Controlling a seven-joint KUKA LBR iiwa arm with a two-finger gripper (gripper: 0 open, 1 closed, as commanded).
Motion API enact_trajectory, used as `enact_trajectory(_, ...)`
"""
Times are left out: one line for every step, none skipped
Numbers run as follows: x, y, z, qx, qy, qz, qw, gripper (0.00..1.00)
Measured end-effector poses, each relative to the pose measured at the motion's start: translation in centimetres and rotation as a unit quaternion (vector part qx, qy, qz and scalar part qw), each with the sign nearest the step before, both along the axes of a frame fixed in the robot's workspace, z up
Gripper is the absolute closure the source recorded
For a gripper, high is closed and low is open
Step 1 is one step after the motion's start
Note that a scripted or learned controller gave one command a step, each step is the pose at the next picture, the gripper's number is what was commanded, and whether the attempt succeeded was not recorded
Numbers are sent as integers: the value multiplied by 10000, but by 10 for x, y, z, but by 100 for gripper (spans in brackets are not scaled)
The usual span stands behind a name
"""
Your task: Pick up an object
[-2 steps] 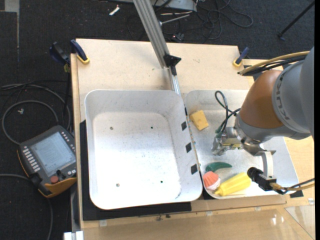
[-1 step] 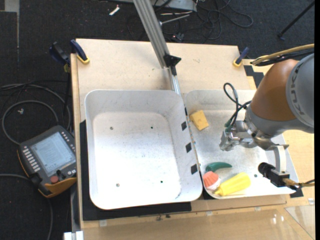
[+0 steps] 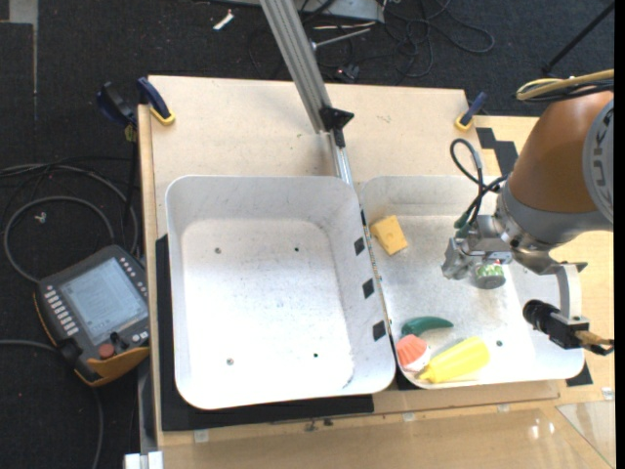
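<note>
I see my gripper [image 3: 476,262] low in the right bin [image 3: 430,195], right of a yellow block [image 3: 389,234]; I cannot tell its grip.

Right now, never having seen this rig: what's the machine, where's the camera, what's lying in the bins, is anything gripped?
One fixed camera looks down at a slant on a bench. The grey arm with the orange band reaches in from the right; its two-finger gripper hangs over the right white bin. There lie a yellow sponge-like block, a dark green curved piece, a long yellow piece and a small red-and-white item. The left white bin sits alongside. Whether the gripper holds anything, I cannot tell.
</note>
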State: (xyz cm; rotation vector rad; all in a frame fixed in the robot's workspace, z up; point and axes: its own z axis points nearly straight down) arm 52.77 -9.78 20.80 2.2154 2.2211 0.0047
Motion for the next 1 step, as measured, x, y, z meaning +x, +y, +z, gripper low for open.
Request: enact_trajectory(27,49,16,9,14,24,10000,100)
